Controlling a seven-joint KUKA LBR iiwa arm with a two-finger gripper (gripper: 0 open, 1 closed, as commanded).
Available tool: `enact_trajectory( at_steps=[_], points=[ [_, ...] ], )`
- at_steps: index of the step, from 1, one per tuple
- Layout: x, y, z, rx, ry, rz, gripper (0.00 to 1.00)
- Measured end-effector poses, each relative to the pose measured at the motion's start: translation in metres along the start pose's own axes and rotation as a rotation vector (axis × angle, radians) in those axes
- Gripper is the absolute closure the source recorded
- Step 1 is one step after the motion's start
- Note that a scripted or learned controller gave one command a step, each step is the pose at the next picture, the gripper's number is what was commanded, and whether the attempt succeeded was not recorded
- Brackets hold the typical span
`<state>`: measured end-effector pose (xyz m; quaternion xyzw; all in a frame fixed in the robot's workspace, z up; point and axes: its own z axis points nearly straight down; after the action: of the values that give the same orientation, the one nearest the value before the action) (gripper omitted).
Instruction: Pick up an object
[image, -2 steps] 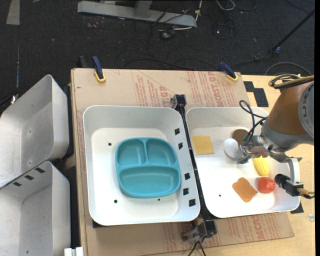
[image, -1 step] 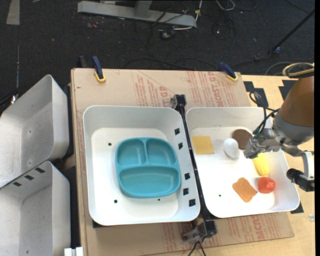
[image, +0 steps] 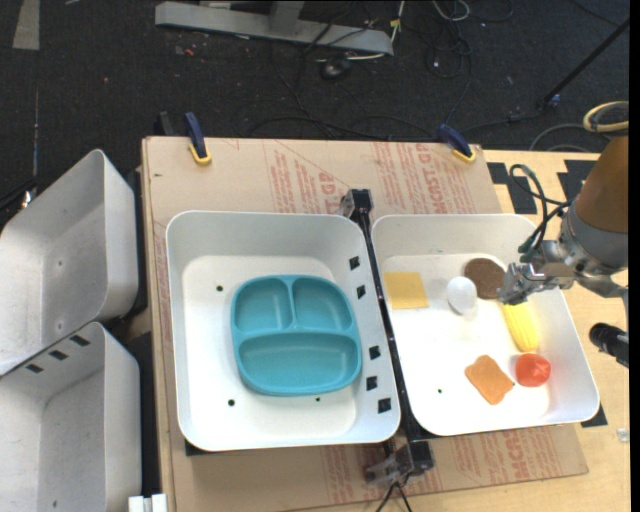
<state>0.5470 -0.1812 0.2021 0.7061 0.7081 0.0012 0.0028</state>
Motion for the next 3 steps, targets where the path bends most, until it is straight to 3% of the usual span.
enact_trajectory(
  at_steps=[1,3],
  points=[
    [0.003,-0.006,-0.060,0.000,0.000,-0.001,1.00],
    [0.114,0.001,-0.035,0.007,0.004,-0.005,1.00]
  ],
)
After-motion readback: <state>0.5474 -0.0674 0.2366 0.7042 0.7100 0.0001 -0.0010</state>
